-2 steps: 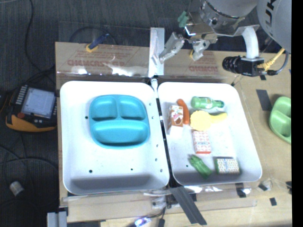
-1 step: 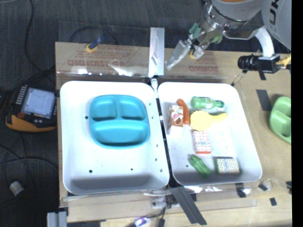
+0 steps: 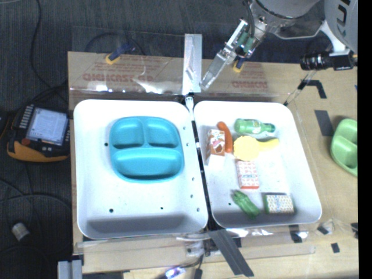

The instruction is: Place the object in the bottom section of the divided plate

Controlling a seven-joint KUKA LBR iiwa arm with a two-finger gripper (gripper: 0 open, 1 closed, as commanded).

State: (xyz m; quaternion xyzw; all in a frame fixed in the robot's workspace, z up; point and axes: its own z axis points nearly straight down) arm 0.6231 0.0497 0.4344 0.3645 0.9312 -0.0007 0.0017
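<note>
Blue divided plate (image 3: 145, 148) far from hand (image 3: 210, 77)

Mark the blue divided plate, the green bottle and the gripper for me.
blue divided plate (image 3: 145, 163): camera view, floor of its large bottom section.
green bottle (image 3: 253, 126): camera view, middle of its body.
gripper (image 3: 204, 84): camera view, at its fingertips, above the bins' far edge.

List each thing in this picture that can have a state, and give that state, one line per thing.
divided plate: right way up in the left bin, sections bare
green bottle: lying on its side, right bin
yellow pear-shaped piece: lying flat
red-and-white carton: lying flat
gripper: raised behind the bins, carrying nothing
</note>
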